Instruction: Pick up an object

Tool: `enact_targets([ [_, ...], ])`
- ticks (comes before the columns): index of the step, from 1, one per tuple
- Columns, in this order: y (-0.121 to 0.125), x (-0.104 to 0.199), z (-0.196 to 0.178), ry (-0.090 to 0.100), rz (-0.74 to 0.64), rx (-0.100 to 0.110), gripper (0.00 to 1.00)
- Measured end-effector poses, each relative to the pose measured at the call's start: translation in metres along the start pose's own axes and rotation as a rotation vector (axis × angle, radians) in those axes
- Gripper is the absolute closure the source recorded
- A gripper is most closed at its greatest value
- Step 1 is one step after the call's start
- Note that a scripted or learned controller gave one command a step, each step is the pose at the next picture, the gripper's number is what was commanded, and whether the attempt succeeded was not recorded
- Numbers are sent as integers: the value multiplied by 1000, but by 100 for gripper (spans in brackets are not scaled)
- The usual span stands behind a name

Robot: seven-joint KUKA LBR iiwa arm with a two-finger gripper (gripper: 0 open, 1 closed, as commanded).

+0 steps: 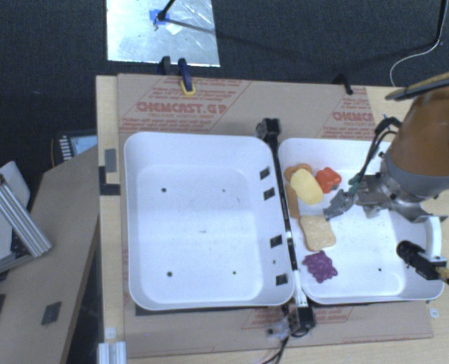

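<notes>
Right bin [376, 279]: yellow block [306, 186], orange piece [328, 178], cracker [317, 232], purple grapes [320, 265].

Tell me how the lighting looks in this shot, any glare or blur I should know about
Camera view: even, soft light, with faint shadows inside the bins; the foil sheet at the top throws bright glare; the gripper looks slightly smeared beside the yellow item; the purple grapes and cracker-like slab read soft, with little fine detail.

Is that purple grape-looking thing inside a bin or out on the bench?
Inside: the purple grape bunch lies on the right bin's floor, near its front-left corner.
</notes>
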State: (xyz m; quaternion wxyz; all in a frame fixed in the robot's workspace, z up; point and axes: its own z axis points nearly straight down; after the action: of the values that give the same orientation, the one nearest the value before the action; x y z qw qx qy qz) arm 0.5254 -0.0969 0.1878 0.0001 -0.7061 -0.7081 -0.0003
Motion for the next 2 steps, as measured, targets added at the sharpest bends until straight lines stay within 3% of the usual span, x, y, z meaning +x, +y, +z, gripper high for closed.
enact_targets([
  [1,1,0,-11,0,-2,-3,100],
  [2,-1,51,-118,1,-8,-14,100],
])
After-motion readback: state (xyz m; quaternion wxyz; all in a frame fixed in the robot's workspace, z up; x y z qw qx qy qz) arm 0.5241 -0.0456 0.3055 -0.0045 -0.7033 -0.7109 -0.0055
